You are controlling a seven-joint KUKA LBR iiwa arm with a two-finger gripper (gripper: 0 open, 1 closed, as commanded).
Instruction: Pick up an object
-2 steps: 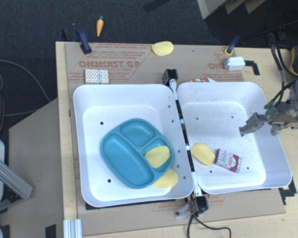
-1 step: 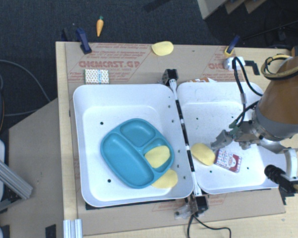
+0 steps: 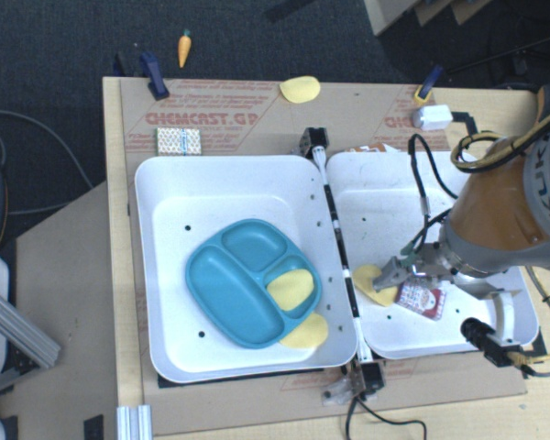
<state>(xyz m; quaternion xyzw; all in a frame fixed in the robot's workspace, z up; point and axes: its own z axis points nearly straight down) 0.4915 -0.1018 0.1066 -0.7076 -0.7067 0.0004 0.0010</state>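
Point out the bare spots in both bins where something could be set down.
Left white bin: bare floor along the far wall and left side, around the blue divided plate. Right white bin: bare far half, between the divider and the arm. Crowded: its near half, with the claw, a yellow flat piece and a red-and-white packet.

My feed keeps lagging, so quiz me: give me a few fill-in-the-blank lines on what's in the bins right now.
1. The blue tray lies in the ____ bin.
2. The yellow piece inside that tray sits in one of its ____ compartments.
3. The hand is over the ____ bin.
4. The packet beside the hand is mostly ____.

Missing words: left; smaller; right; red
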